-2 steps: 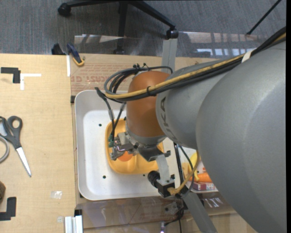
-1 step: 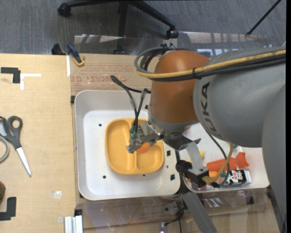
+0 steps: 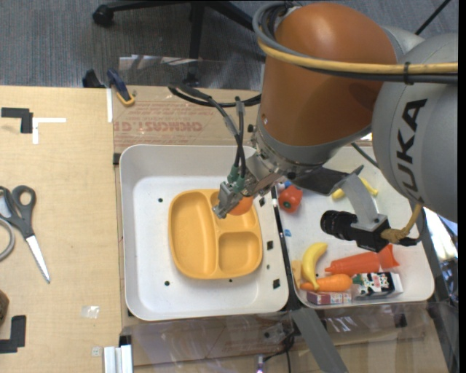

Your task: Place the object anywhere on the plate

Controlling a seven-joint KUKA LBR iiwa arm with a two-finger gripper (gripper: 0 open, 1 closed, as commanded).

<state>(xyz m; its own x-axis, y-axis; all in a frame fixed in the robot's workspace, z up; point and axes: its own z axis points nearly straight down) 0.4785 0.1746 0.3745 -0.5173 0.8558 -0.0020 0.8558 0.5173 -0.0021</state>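
As viewed from above the bench: left bin [image 3: 138,240], white, shallow, with one yellow-orange plate [image 3: 193,240] of three compartments lying flat in its middle. Gripper [image 3: 226,204] low over the plate's upper right compartment, one small orange object [image 3: 243,205] right at its tip and above that compartment; grip on it, open or closed, not possible to tell. Nothing else on the plate. Right bin [image 3: 309,226], just beside, crowded: one red round fruit [image 3: 291,198] near the shared wall, one banana [image 3: 313,261], two orange carrot-like pieces [image 3: 360,260] [image 3: 335,283] side by side, one printed carton [image 3: 375,284] at the front edge, two small yellow bits [image 3: 337,194] [image 3: 372,188] towards the back. Large orange and grey arm [image 3: 328,80] over the back of both bins, hiding part of each. Pale wooden bench [image 3: 58,182] to the left, with one pair of grey scissors [image 3: 25,226]; brown cardboard sheet [image 3: 182,124] behind the left bin. Grey carpet [image 3: 44,44] and black chair base [image 3: 145,11] beyond.
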